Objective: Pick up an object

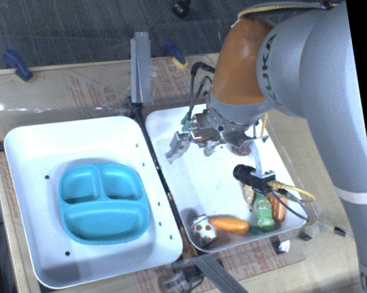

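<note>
- My gripper (181,142) hangs over the right bin's (198,195) upper part, fingers apart, grasping nothing.
- Carrot (229,225) lies at the near rim, beside a small round, possibly metal, object (203,229).
- A blue divided tray (102,202) fills the left bin (33,200).

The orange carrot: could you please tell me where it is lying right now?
The orange carrot lies in the right bin, along its near edge, between a small silver ball and a green bottle.
</note>
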{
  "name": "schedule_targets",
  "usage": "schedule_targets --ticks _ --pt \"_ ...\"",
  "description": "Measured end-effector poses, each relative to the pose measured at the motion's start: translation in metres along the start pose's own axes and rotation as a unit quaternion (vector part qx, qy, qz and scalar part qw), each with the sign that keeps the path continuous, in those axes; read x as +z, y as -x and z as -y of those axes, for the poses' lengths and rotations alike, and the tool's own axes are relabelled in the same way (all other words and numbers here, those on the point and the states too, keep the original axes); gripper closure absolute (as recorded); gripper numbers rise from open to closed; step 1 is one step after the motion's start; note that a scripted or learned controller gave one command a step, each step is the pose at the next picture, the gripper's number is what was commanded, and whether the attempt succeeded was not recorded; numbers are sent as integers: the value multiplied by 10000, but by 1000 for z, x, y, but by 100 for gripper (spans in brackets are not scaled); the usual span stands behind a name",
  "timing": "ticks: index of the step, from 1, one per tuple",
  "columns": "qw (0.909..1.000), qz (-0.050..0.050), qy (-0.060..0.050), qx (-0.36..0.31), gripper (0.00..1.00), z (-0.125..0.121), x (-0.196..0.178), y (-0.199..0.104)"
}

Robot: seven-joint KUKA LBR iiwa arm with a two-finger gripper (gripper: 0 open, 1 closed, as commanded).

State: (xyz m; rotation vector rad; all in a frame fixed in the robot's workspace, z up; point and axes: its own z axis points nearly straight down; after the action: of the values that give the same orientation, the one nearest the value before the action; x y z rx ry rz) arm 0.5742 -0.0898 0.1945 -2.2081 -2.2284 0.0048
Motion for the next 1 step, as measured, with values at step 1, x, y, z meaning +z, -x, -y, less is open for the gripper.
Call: schedule_targets --ticks 1 --pt "10000 4 7 12 0 60 55 29"
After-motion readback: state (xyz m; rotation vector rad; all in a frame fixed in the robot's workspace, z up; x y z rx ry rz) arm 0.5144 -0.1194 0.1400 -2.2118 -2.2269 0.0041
